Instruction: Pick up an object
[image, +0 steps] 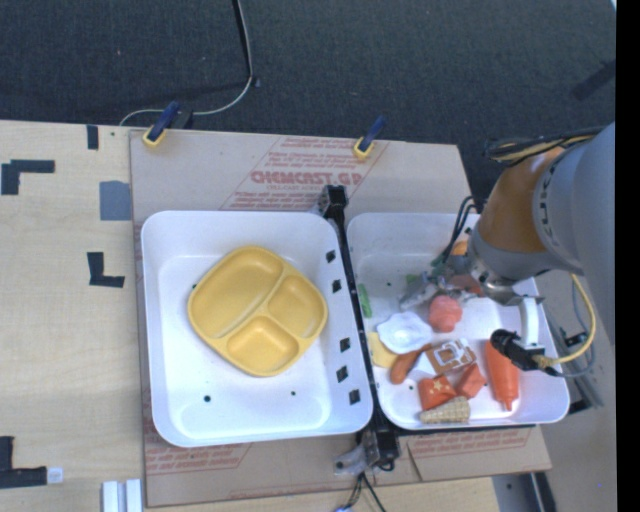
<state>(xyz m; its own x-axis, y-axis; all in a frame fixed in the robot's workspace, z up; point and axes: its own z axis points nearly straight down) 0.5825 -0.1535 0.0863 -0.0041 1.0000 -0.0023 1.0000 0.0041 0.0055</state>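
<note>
Toy food (445, 352) fills the right bin (390, 240), the arm bent over it, its tool's (432, 288) grip indiscernible.

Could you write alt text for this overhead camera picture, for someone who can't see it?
A grey and orange robot arm reaches from the right into the right white bin, which holds a pile of toy food. The left white bin holds a yellow divided plate.

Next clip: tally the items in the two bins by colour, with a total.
Yellow: 2, the tray in the left bin and a piece in the right bin
White: 1, the egg
Orange or red: 6, the ball, sausage, packet, carrot, two wedges
Tan: 1, the cone
Total: 10
</note>
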